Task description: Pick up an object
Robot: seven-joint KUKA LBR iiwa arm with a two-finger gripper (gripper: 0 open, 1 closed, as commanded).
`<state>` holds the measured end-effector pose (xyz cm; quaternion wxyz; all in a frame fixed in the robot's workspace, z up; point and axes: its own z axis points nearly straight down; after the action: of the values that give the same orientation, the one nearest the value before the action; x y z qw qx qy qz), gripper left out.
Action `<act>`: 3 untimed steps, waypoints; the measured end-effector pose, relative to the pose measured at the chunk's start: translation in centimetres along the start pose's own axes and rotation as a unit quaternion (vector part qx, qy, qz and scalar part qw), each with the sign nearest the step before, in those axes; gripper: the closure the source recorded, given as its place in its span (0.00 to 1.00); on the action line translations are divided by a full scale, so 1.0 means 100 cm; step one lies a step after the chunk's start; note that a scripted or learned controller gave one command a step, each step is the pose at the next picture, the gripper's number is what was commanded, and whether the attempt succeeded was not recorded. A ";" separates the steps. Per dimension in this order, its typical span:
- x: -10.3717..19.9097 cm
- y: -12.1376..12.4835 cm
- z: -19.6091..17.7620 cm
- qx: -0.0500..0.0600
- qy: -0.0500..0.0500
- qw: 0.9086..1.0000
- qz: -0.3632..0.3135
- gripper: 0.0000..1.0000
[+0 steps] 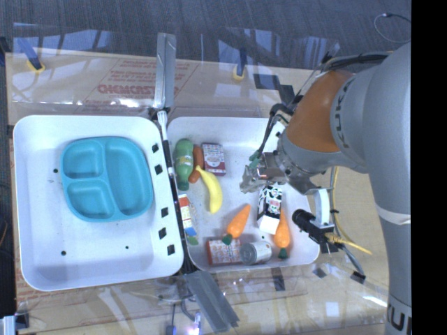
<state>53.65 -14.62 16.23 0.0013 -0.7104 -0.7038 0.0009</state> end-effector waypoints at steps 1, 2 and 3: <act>-0.028 -0.060 -0.028 0.001 0.001 0.996 0.085 1.00; -0.028 -0.060 -0.028 0.001 0.001 0.996 0.084 0.00; -0.019 -0.035 0.050 -0.011 -0.003 0.997 0.077 0.00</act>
<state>50.16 -16.50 11.19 -0.0089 -0.7622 -0.6473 -0.0042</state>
